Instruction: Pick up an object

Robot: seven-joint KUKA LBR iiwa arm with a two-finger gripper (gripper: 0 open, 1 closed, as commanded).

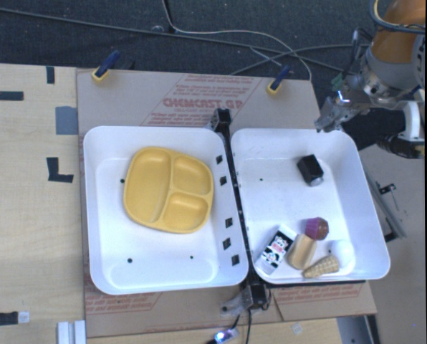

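Dark carpet crossed by loose cables lies behind the bench, and on the bench a cardboard sheet (199, 99) is held flat by two yellow-and-blue clamps (106, 64) at its far edge, which we take as the means of keeping the two bins from sliding.

We see the left bin (102, 213) carrying one item: a yellow divided plate (168, 189), lying flat near the centre, slightly toward the far side.

We see the right bin (342, 156) carrying the smaller items. A black block (310, 169) sits alone in the far half, well apart from everything else. Along the near edge we find a cluster: a black-and-white carton (276, 251), a tan cylinder (300, 251) just beside it, a purple ball-like piece (316, 228) touching or almost touching the cylinder's far end, and a waffle cone (322, 266) by the near right corner.

The gripper (327, 119) hangs outside the right bin, just beyond its far right corner, and nothing shows between its tips (at this size we cannot tell whether it is spread or closed).

We judge the pick as not yet begun. The black block is the nearest and least crowded target; the clustered items risk being nudged into one another.
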